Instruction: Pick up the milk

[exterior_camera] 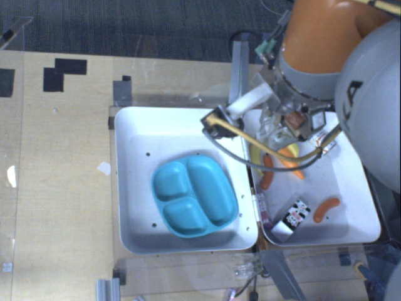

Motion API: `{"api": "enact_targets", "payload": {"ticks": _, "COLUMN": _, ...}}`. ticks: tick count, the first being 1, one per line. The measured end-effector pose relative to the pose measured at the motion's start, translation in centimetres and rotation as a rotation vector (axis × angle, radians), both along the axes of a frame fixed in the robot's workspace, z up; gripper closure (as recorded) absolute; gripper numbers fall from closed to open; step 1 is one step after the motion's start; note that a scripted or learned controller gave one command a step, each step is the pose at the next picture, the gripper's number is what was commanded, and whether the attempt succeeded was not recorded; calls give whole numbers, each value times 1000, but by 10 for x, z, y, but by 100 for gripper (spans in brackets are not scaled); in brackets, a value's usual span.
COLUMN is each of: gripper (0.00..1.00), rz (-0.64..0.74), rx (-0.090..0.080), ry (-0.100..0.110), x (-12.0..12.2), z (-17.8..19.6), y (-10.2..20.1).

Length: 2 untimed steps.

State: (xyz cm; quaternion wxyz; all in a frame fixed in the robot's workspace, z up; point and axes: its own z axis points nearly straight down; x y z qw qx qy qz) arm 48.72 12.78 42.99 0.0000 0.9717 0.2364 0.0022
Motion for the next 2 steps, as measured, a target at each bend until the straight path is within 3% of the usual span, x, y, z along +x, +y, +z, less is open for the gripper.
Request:
{"api": "enact_targets", "payload": {"ticks": 1, "gripper": 100, "rz": -119, "rx": 0, "ry": 0, "x": 41, "z": 5, "y": -22}}
{"api": "enact_targets", "payload": {"ticks": 2, "gripper": 100, "rz": 126, "rx": -2, "ry": 4, "x": 21, "z": -53, "y": -48}}
